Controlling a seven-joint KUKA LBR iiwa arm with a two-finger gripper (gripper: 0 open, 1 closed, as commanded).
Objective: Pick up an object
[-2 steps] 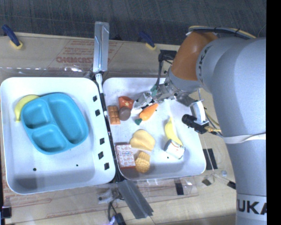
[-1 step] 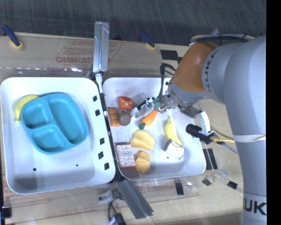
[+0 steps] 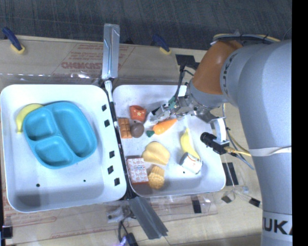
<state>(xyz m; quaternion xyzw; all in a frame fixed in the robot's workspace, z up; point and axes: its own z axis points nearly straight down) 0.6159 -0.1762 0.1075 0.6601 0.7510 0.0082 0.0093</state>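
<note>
The jaws (image 3: 167, 109) are poised just above the toy carrot (image 3: 164, 125); their spread cannot be told. Crowded neighbours could be nudged, and the grip missed.

A single fixed camera looks down at a slant from above the bench, far enough back to take in both white bins: the left bin (image 3: 10, 137) toward nine o'clock, the right bin (image 3: 215, 176) just beside it.
</note>
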